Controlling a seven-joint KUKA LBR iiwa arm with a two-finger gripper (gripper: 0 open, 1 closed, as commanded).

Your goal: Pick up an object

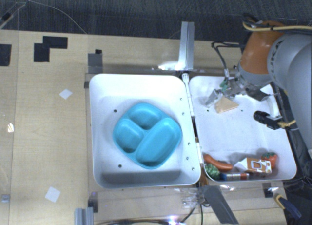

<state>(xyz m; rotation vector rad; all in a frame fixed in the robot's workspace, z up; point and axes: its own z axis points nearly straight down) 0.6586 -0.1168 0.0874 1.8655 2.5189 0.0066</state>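
We see the arm (287, 58) reaching in from the view's right, with the end effector (220, 91) low over the far part of the right bin (243, 136), near the wall shared with the left bin (105, 102). We cannot tell whether the end effector is released or clenched; too small and cluttered at the tip.

A tan wedge (226, 105) lies flat on the bin floor just beside the end effector, on its near side. We cannot tell if they are touching, and nothing visibly sits in the grasp.

Well apart from the end effector, along the near wall of the same bin, is a cluster:
- an orange sausage (217, 162)
- a green item (211, 171) tucked in the corner beside it
- a marker (235, 175)
- a small printed carton (256, 165)
- a red item (271, 159) at the carton's far end

Across the shared wall, toward the view's left of the end effector, a blue divided dish (146, 134) sits mid-floor in the left bin. Both bins rest on the pale counter (44, 136).
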